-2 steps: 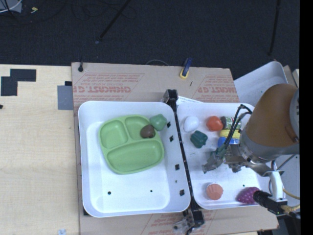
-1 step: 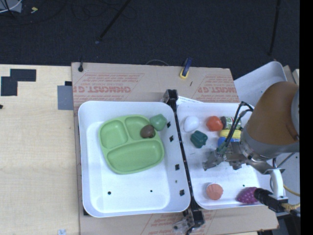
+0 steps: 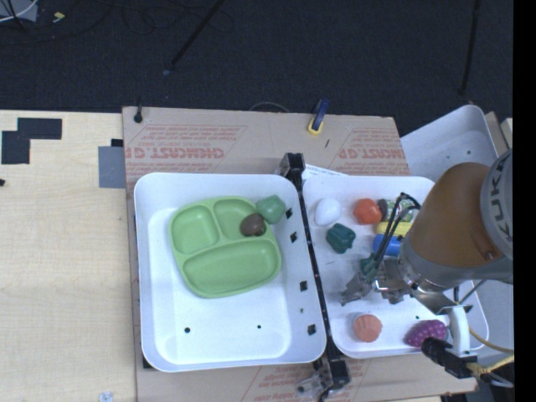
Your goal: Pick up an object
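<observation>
- ok, my gripper [image 3: 356,289] hangs low in the right bin [image 3: 335,329], fingers apart, nothing between them.
- nearest target: the pink ball [image 3: 367,327], just below-right of the tips, near the bin's front wall.
- to do it well: shift over the ball, centre it between the fingers, drop straight, then close; keep off the purple grapes [image 3: 425,333] beside it.
- ball looks round, so no long axis and no heading; any wrist angle works.

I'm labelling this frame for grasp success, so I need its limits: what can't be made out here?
- gripper: too small and dark in the camera view to tell how it stands.
- yellow and blue objects: partly covered by the arm.
- purple object: partly behind the arm's cabling.
</observation>
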`<move>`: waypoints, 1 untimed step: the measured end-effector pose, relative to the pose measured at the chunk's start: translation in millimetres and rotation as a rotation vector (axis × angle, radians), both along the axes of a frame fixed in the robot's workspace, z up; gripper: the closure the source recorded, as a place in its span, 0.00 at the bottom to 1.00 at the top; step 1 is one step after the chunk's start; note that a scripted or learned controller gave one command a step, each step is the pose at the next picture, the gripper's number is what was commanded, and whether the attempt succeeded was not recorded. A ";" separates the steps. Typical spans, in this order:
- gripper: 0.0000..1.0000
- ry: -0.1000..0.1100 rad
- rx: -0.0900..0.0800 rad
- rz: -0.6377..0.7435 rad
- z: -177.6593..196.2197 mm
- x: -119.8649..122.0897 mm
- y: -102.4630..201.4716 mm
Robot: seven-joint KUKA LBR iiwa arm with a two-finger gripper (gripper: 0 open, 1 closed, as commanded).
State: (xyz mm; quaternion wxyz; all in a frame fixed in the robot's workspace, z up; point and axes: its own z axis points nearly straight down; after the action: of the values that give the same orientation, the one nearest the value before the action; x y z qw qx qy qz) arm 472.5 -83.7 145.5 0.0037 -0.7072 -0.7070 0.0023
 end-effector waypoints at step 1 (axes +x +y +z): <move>0.00 0.000 0.000 0.001 -53.9 -1.6 1.6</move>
State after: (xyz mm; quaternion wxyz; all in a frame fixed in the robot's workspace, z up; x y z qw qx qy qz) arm 470.9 -82.2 91.5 0.0037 -0.7069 -0.7073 0.0021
